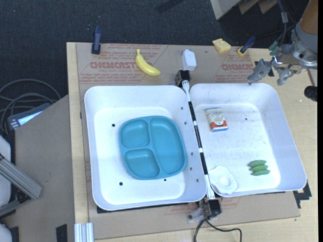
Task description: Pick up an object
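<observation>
A blue divided plate lies in the left bin. In the right bin lie a small carton, a white cup and green pea pods. The gripper hangs above that bin's far right corner, fingers spread and holding nothing, well apart from the carton.

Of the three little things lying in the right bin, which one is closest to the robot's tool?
The small box with the red end. It lies toward the bin's far side, under the tool, while the green pods and white cup sit near the front.
</observation>
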Motion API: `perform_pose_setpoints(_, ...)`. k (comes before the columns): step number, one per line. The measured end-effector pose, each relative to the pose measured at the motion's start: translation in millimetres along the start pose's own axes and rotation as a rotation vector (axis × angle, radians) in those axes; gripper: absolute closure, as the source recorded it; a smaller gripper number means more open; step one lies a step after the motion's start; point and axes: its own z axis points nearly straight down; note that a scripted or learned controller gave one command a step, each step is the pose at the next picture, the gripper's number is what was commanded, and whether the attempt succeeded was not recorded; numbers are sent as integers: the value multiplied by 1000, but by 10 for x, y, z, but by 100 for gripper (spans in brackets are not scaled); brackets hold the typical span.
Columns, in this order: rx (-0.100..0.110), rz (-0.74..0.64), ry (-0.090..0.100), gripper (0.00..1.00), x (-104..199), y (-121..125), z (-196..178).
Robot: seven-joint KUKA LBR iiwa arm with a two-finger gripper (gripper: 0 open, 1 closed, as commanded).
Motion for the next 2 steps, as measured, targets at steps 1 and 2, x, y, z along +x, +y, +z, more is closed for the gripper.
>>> perform_pose_setpoints(1,1,-1,1,0,771,-280,444)
perform_pose_setpoints(2,3,1,1,0,784,-252,1452)
